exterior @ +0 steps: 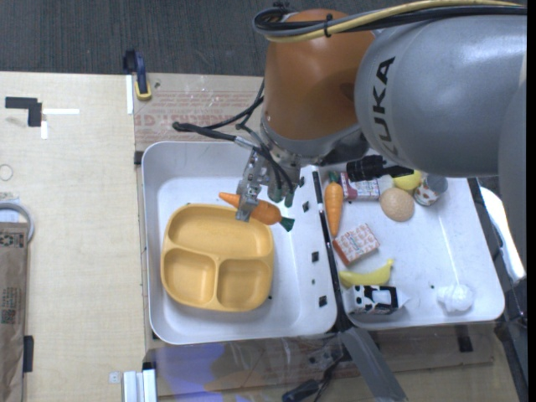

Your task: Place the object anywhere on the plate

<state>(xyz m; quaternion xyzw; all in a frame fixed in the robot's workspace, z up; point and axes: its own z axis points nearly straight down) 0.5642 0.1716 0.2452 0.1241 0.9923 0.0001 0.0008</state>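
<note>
A yellow plate [194, 231] with three compartments lies in the left bin [159, 224]. An orange carrot [266, 213] with a green stem end hangs over the plate's far right rim. My gripper [254, 201] comes down from the arm above and is shut on the carrot. One finger [247, 198] crosses in front of the carrot, whose pointed tip sticks out to the finger's left. The other finger is mostly hidden behind the carrot and the wrist.
The right bin [469, 249] holds a second carrot [333, 203], a red-and-white box [356, 243], a banana [367, 273], a tan egg-shaped item [397, 204], a black-and-white carton [373, 298] and a white crumpled item [455, 297]. The arm covers both bins' far side.
</note>
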